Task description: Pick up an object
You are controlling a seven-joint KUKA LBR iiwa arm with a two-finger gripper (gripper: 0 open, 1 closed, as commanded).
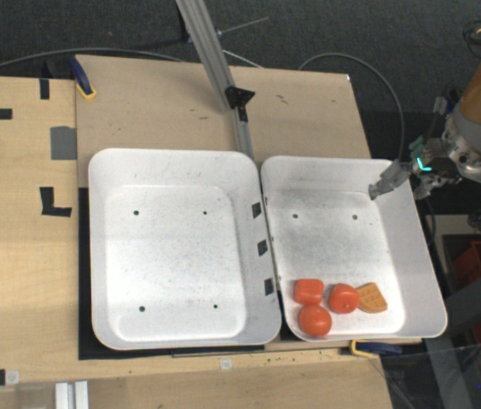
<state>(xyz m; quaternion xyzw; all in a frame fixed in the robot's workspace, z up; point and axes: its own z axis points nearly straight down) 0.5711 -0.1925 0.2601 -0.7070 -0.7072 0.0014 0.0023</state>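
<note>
End effector (391, 180) hovering at right bin (326, 186) far rim, finger state: cannot tell; three tomatoes (326, 301) and orange piece (372, 298) lying well nearer camera, ungrasped

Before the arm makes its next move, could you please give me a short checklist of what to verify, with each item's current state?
1. Objects available: three red pieces and an orange piece lie in the right bin. Ok.
2. Objects spaced for a clean grasp: they sit clustered and touching at the near edge. Not ok.
3. tool over a target: it is at the bin's far right corner, away from the cluster. Not ok.
4. Tool holding nothing: nothing visible at its tip. Ok.
5. Path to the cluster: bare bin floor between. Ok.
6. Finger opening: cannot tell.
</note>
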